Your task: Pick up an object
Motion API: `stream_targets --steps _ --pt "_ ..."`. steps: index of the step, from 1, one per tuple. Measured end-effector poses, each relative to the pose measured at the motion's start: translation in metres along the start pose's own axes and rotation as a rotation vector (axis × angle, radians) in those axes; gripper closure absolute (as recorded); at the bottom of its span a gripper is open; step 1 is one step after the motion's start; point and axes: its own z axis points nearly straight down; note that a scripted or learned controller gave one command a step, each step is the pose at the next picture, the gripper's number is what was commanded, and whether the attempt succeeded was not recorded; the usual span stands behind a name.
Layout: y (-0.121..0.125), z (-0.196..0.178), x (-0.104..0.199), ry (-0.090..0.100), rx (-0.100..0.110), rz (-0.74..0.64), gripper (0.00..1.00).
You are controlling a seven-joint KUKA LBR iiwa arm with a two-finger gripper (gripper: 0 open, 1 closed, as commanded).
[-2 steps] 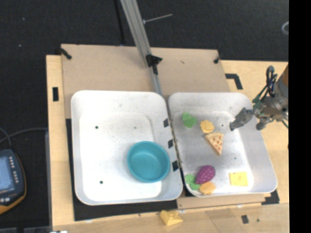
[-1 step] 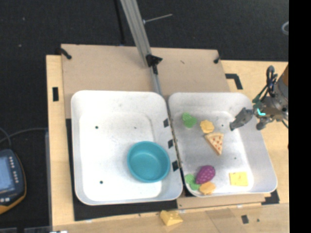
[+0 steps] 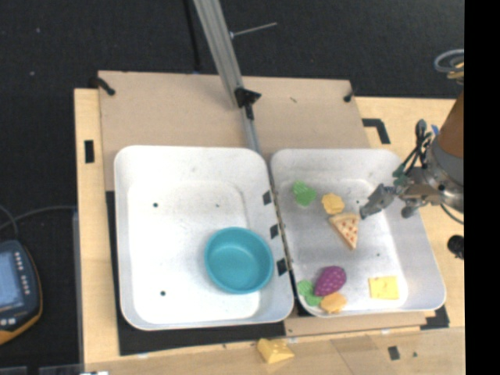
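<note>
From my station, the claw [image 3: 373, 203] hangs over the right white plastic bin [image 3: 418, 268], just beside the triangular pizza-slice toy [image 3: 346, 230]; I can't tell how it is set. By my reading nothing is lifted; the pick remains.

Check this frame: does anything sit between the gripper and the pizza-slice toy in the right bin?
Nothing visible does. The gripper hangs just up and right of the pizza-slice toy, with bare floor of the right bin between them. The yellow piece lies off to the left.
</note>
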Motion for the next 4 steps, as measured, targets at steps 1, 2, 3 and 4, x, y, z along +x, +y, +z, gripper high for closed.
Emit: stream_targets --steps 1,2,3,4 --pt "0.003 0.063 0.001 0.001 0.002 0.0 0.0" --pt "0.008 0.106 0.0 0.0 0.0 0.001 0.0" --pt "0.01 0.093 -0.001 0.001 -0.006 0.007 1.0" --pt "0.008 0.034 -0.007 0.0 -0.005 0.003 1.0"
